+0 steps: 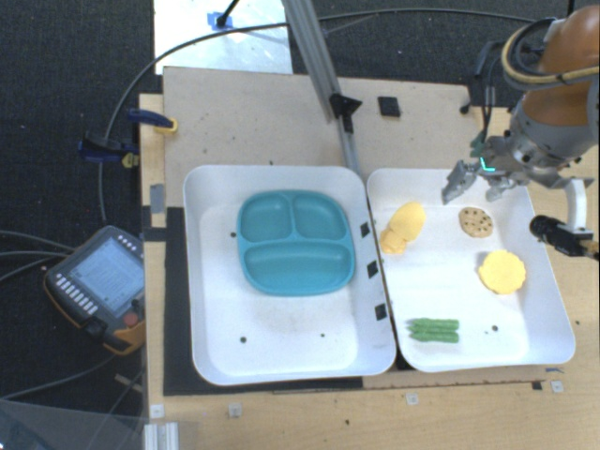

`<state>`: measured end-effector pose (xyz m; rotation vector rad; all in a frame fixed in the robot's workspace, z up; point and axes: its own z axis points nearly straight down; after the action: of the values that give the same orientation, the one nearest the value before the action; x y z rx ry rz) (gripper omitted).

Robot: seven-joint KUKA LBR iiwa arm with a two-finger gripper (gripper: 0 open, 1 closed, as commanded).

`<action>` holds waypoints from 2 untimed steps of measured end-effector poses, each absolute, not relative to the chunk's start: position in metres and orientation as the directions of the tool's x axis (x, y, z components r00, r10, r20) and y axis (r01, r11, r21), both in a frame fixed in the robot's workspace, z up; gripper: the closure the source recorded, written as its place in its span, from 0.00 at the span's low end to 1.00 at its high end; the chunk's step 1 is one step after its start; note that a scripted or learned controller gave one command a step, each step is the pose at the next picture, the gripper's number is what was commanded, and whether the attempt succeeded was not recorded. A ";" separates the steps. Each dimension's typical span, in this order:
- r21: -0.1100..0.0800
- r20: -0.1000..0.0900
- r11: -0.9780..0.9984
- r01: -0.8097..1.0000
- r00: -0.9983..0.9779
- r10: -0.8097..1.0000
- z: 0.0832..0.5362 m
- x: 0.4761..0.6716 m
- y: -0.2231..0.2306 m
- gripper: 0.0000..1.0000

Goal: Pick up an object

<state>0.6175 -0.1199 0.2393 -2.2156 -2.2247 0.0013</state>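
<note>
The gripper hangs spread and holding nothing over the right bin. This looks like the approach step: the cookie lies just below it, so the next move calls for a short descent and closing.

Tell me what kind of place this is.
Probably a robotics lab test bench: a teach pendant lies beside it, two white bins hold a teal plate and toy food like a cookie.

arm: comes in from the right, elbow bent, wrist angled down
tool: fingers spread, nothing between them
</note>
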 end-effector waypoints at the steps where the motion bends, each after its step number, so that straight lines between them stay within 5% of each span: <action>1: 0.002 0.000 0.005 1.000 -0.005 1.000 0.241 0.618 -0.120 0.00; 2: -0.001 0.000 0.005 1.000 -0.005 1.000 0.185 0.618 -0.111 0.00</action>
<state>0.6175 -0.1111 0.1845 -2.2153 -2.2272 0.0010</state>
